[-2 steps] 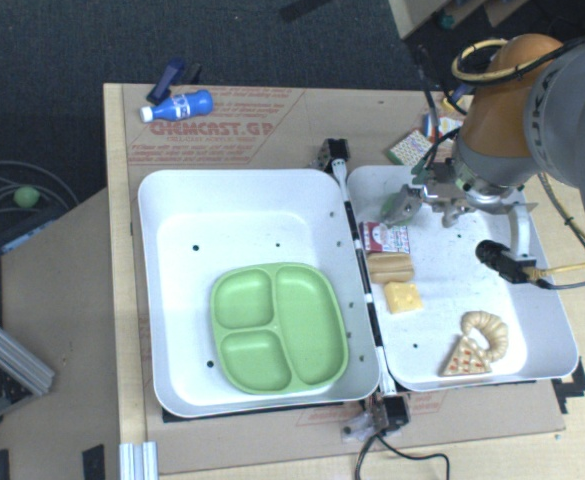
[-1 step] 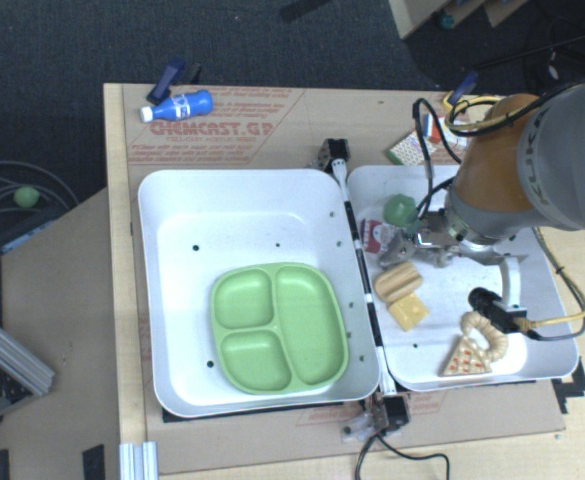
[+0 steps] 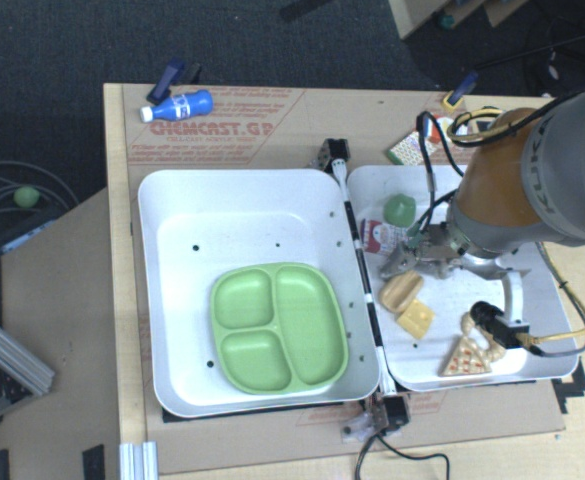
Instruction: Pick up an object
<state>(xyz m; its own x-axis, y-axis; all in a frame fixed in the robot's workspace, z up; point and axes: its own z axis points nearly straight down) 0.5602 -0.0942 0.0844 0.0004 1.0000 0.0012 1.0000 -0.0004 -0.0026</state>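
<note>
Hanging over rt bin (image 3: pixel 446 294), gripper (image 3: pixel 410 256) nr tan bread (image 3: pixel 400 290)

The arm (image 3: pixel 532 183) runs off the right edge and covers the far right part of the right bin (image 3: pixel 422 353). The gripper (image 3: pixel 409 256) overlaps a red-and-white packet (image 3: pixel 374 236), whose print is too small to read. A patterned item (image 3: pixel 406 150) on the bench (image 3: pixel 124 168) is too small to identify.

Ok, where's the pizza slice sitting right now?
In the camera view, the pizza slice lies in the right-hand bin near its front edge, just below and to the right of the yellow block.
</note>
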